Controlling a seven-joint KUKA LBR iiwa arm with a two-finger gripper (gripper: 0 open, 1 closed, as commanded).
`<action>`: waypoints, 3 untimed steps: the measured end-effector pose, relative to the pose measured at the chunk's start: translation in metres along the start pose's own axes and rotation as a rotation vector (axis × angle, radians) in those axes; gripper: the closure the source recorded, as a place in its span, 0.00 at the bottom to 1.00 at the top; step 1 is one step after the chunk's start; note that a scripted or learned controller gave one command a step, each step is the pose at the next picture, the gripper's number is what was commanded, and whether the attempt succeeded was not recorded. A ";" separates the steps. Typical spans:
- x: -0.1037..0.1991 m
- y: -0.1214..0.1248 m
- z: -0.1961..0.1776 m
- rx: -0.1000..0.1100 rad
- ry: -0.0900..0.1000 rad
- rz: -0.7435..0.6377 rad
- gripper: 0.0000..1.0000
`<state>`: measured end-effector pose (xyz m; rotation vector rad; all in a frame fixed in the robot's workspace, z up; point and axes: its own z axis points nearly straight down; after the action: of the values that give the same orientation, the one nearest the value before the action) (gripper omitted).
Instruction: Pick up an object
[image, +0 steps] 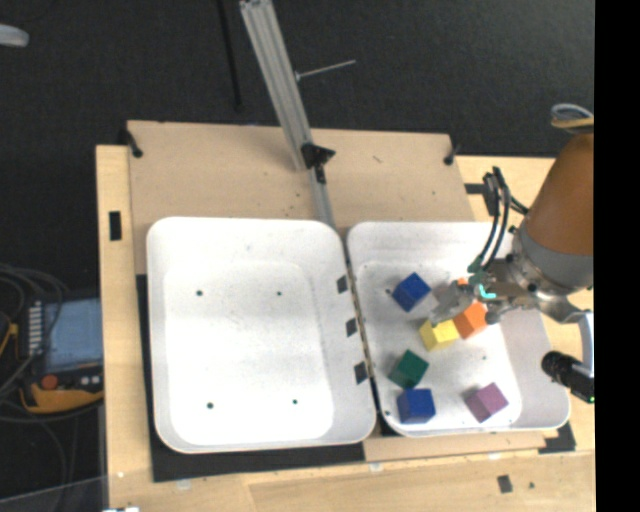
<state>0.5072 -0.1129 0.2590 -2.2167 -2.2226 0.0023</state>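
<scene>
The tool (476, 300) sits low in the right bin (372, 250) against the orange block (470, 322) — grip unclear, I cannot tell — so nothing looks lifted and the pick remains.

No text, label or number can be read anywhere (resolution too coarse).

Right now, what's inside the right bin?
The right bin holds two blue cubes, a green, a yellow, an orange and a purple cube. The gripper covers the floor beneath it.
</scene>
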 end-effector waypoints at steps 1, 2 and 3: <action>0.000 0.001 -0.002 -0.005 -0.001 0.003 0.00; -0.007 -0.003 0.043 0.001 -0.001 0.004 0.00; -0.017 -0.006 0.089 0.002 -0.001 0.004 0.00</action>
<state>0.5014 -0.1296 0.1697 -2.2215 -2.2174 0.0056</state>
